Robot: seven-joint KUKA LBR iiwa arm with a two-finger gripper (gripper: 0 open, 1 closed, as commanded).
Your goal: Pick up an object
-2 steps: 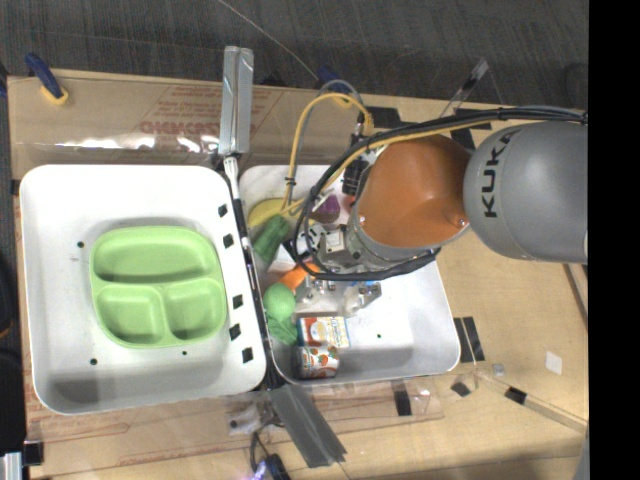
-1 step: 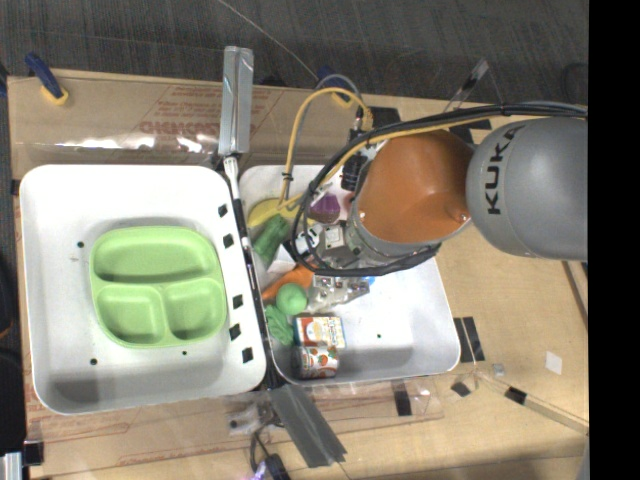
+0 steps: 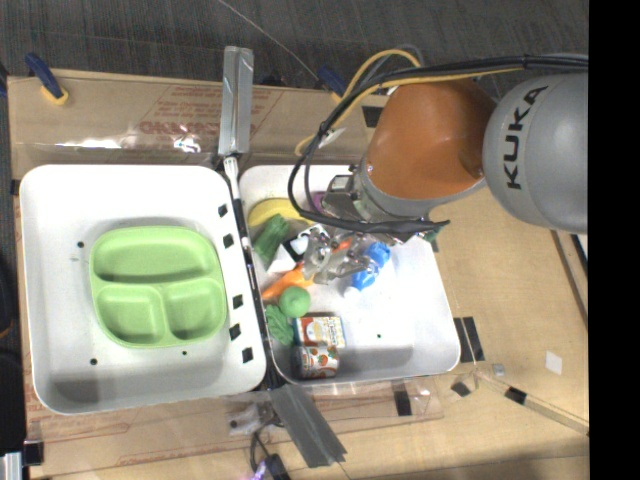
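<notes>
While arm [image 3: 440,148] bends over right bin [image 3: 420,318] | claw [image 3: 335,258] low among toys | grip state unclear

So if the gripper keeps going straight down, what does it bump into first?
Probably the blue toy lying under the gripper in the right bin, or the orange toy beside it; depth is hard to judge from above.

A green divided tray [image 3: 157,284] lies in the left bin [image 3: 60,208]. At frame centre the gripper [image 3: 335,258] reaches into the right bin [image 3: 425,318] among a blue item [image 3: 368,265], orange and green toys and a printed can [image 3: 318,345].
</notes>
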